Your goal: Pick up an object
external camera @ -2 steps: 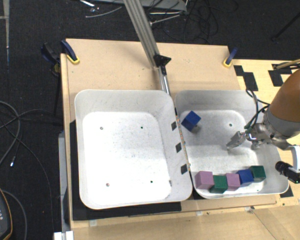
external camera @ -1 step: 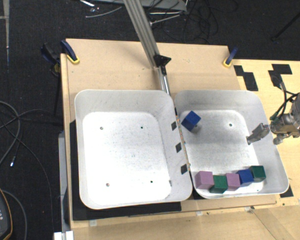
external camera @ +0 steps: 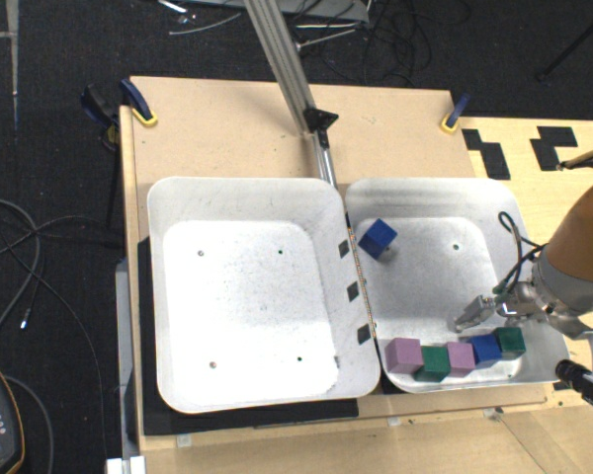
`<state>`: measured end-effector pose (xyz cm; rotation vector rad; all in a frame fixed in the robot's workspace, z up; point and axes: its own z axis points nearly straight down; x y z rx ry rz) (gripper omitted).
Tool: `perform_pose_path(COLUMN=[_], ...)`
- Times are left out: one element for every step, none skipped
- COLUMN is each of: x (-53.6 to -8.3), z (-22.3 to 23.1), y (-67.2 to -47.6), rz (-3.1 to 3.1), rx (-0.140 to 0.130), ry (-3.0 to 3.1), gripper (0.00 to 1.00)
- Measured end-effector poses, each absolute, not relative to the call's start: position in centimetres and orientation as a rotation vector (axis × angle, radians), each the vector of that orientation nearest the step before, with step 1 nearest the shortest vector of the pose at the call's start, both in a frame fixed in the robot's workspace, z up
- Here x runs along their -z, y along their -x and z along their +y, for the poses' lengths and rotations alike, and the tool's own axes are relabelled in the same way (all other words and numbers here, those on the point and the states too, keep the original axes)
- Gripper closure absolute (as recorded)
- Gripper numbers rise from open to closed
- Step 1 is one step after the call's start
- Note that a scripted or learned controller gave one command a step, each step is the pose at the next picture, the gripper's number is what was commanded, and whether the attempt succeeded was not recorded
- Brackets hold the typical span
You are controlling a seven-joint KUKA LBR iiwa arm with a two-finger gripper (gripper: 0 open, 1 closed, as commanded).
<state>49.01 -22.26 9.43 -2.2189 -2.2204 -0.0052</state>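
On the wooden table (external camera: 237,131) sit two shallow white plastic bins side by side. The left bin (external camera: 245,289) shows speckled bare floor. In the right bin (external camera: 437,284), a blue cube (external camera: 378,238) lies alone near the upper left, well apart from a row along the lower wall: a purple cube (external camera: 404,355), a green block (external camera: 435,362), a pink cube (external camera: 461,355), a dark blue cube (external camera: 486,348) and a dark green cube (external camera: 511,342). The grey gripper (external camera: 471,314) hangs just above this row, its fingers (external camera: 467,318) slightly spread, pinching nothing.

Pincer (external camera: 477,313) low in right bin (external camera: 425,200), blue cube (external camera: 378,238) apart, 5 blocks (external camera: 455,355) along near wall
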Motion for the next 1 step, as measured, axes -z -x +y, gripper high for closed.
perform_pose_path(x=[-9.61], z=[-22.4], y=[-49.19], rz=[-2.222], rx=[0.002], ry=[2.221], gripper=[0.0])
